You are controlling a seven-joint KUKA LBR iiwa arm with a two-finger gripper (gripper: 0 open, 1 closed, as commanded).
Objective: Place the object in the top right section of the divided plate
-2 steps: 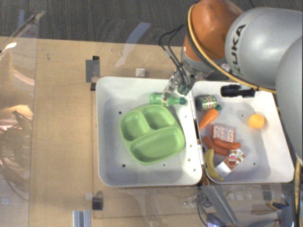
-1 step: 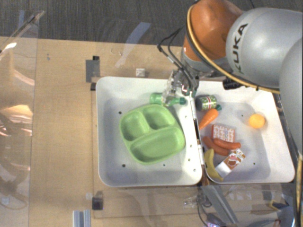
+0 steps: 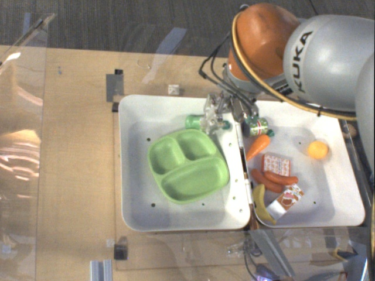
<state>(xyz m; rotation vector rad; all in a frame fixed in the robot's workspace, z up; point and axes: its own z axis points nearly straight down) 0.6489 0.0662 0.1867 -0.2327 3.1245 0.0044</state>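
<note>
Operator, you're seeing gripper point(image 3: 215, 117) hanging over left bin point(image 3: 135, 157), fingers clamped on green bottle point(image 3: 196, 122) lying sideways, just beyond plate's point(image 3: 186, 165) top right section. Carrot point(image 3: 258, 146) sitting in right bin point(image 3: 340, 174).

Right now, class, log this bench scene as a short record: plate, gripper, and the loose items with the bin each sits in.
plate: green divided plate, three sections, in the left bin
gripper: gripper above the plate's top right edge, beside a green bottle
right bin: carrot, orange ball, sausages, banana, red-and-white packet, small carton, green can
plate contents: nothing visible in the sections
</note>
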